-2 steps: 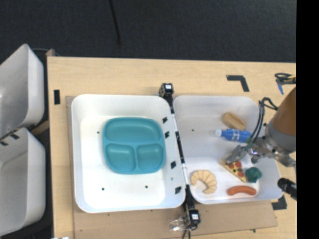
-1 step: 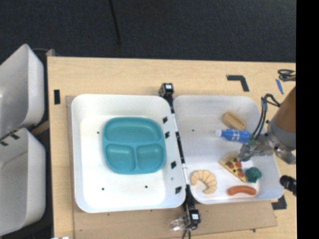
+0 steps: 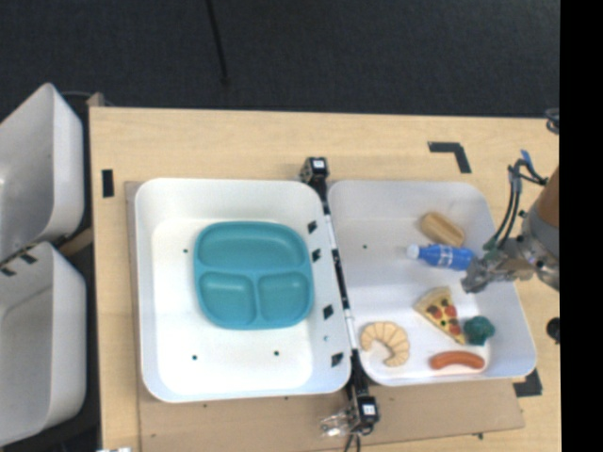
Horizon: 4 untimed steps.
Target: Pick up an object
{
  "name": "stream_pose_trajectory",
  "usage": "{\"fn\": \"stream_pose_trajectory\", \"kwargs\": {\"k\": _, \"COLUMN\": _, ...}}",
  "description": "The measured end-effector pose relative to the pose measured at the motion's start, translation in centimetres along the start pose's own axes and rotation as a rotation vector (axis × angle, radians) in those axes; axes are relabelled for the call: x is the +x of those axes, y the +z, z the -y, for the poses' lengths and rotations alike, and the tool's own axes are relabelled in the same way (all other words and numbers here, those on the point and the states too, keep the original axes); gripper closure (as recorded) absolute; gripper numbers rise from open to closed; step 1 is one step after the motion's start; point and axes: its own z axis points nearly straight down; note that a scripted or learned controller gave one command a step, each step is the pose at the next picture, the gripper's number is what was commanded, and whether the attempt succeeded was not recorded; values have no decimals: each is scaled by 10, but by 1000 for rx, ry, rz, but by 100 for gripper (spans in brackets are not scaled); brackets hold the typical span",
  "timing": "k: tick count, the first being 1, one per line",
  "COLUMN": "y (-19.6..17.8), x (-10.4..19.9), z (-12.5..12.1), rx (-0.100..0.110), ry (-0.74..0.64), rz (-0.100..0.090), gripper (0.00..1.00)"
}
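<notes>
The right bin (image 3: 377, 217) holds several toy foods: a tan bread roll (image 3: 442, 228), a blue bottle (image 3: 440, 255) lying on its side, a pizza slice (image 3: 440, 313), a croissant (image 3: 385, 342), a red sausage (image 3: 458, 361) and a small green piece (image 3: 480, 329). My gripper (image 3: 479, 277) hangs at the right side of this bin, just right of the bottle's end and above the pizza slice. Nothing shows between its fingers, and their spread is unclear.
The left bin (image 3: 165, 365) holds a teal divided plate (image 3: 252, 273). Black clips run along the divider between the bins (image 3: 332, 271). White containers (image 3: 33, 252) stand beyond the bench's left edge. The arm's cables (image 3: 516, 196) hang at the right.
</notes>
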Motion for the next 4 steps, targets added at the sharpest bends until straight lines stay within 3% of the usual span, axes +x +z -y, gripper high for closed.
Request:
{"fn": "stream_pose_trajectory", "kwargs": {"k": 2, "y": -106, "x": 5, "z": 3, "rx": -2, "ry": 0, "rz": 1, "gripper": 100}}
{"fn": "stream_pose_trajectory", "kwargs": {"k": 4, "y": -94, "x": 95, "z": -3, "rx": 3, "ry": -3, "rz": -2, "gripper": 100}}
